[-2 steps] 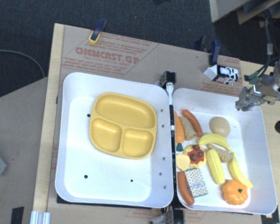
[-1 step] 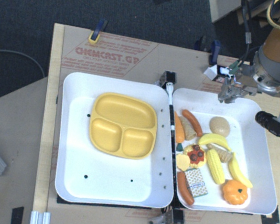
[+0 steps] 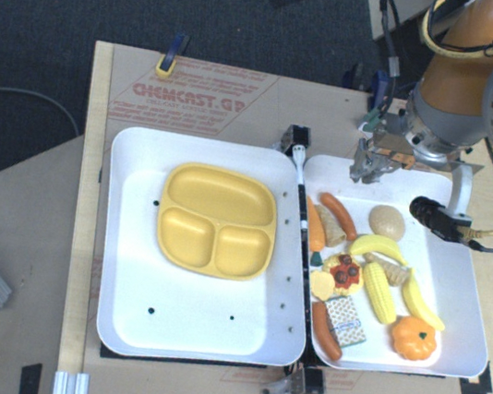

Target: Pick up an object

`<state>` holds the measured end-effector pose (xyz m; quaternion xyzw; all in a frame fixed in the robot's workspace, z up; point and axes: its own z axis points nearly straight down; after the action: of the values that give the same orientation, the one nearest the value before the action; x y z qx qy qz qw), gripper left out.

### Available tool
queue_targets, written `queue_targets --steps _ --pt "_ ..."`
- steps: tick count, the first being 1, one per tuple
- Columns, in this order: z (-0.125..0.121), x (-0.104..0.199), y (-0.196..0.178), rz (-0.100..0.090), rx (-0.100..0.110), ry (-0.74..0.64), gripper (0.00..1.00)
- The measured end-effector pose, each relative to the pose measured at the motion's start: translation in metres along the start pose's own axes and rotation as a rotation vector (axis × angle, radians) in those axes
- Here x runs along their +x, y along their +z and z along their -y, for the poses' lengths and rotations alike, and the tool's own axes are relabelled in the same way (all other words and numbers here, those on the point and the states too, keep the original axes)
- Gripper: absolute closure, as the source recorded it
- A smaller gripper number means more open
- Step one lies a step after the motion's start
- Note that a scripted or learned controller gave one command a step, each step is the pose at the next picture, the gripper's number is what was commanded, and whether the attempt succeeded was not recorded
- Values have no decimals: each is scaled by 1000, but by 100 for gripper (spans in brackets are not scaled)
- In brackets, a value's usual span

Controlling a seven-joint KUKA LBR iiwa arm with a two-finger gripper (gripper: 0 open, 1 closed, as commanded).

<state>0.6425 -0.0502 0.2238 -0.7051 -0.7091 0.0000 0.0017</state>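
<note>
The right bin holds several toy foods: a red sausage, an orange carrot, a beige potato, a banana, a corn cob, a small orange pumpkin, a second sausage and a blue-white packet. My gripper hangs over the bin's far left corner, above the pile and apart from it. It is open with nothing between its fingers.
The left bin carries a yellow three-compartment plate. A black clip sits at the far end of the wall shared by the two bins. A black cable part hangs over the right bin's far side.
</note>
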Motion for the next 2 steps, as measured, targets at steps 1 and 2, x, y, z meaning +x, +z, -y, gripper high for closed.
queue_targets --steps 1,2 --pt "-1 56 8 0 0 0 100" --pt "-11 78 9 2 -5 2 100"
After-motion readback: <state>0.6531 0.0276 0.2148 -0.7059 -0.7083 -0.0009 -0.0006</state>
